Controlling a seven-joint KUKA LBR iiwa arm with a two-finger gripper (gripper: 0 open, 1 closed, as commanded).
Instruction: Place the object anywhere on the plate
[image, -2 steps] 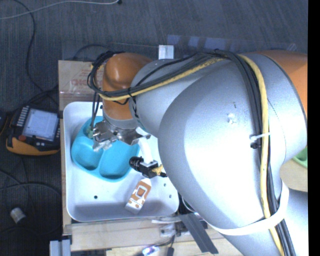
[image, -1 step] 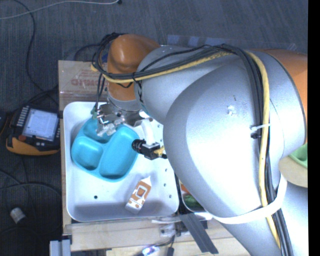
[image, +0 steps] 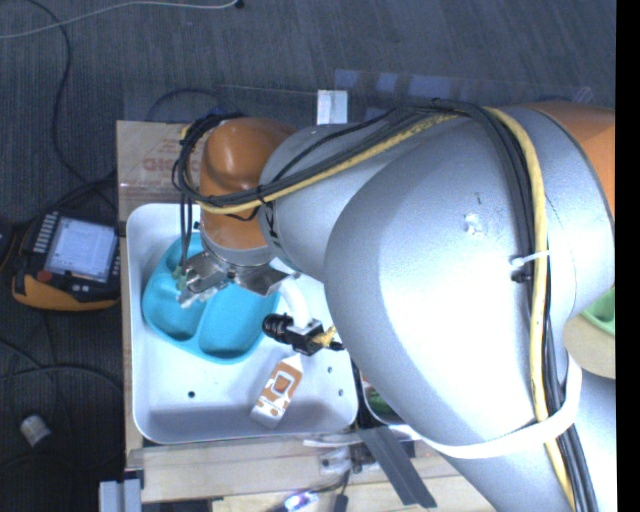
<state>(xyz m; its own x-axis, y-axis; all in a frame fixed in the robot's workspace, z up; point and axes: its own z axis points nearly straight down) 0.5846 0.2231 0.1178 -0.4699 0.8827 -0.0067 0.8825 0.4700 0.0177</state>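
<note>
A blue plate (image: 165, 305) with two hollows lies at the far left of the left white bin (image: 190, 415). My gripper (image: 194, 282) hangs over the plate's upper part, its metal tip low above the blue surface. Nothing shows at its tip. A small white and orange object (image: 277, 390) lies on the bin floor near the front wall, right of and below the plate and apart from the gripper.
The large grey arm (image: 450, 280) covers the right bin and much of the left bin's right side. A green thing (image: 603, 312) peeks out at the right edge. A handheld pendant (image: 70, 255) lies on the floor to the left.
</note>
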